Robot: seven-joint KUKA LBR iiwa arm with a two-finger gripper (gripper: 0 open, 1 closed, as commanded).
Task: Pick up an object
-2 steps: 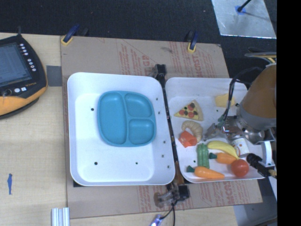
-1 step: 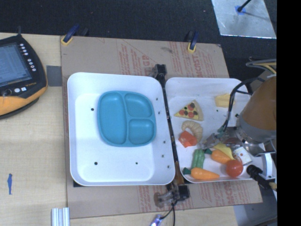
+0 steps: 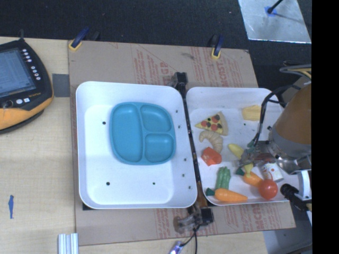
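Camera view

Worktop: light wood, with a brown cardboard sheet under both bins, clipped at its far edge by two blue-and-yellow clamps.

Left bin: white and shallow; a blue divided plate lies in it, a little toward the far side.

Right bin: white, set just beside the left bin; it carries the toy food.

Pizza slice: far-left part of the right bin, with red and dark toppings.

Croissant: pale, touching the near edge of the pizza slice.

Red piece: just near of the croissant, by the bin's left wall.

Green vegetable: upright-lying stick near the front of the bin.

Carrot: orange, along the front wall, just below the green vegetable.

Tomato: red and round, front-right corner, beside a small orange piece.

Yellow block: far-right part of the bin, well apart from the rest.

Yellow piece: small, mid-bin, just left of the end effector.

Arm: comes in from the right, orange band over grey wrist, a black cable looping beside it.

End effector: low over the right half of the right bin, among the small pieces; its state cannot be told, and nothing is seen gripped.

Pendant: orange-and-black with a screen, on the worktop at far left.
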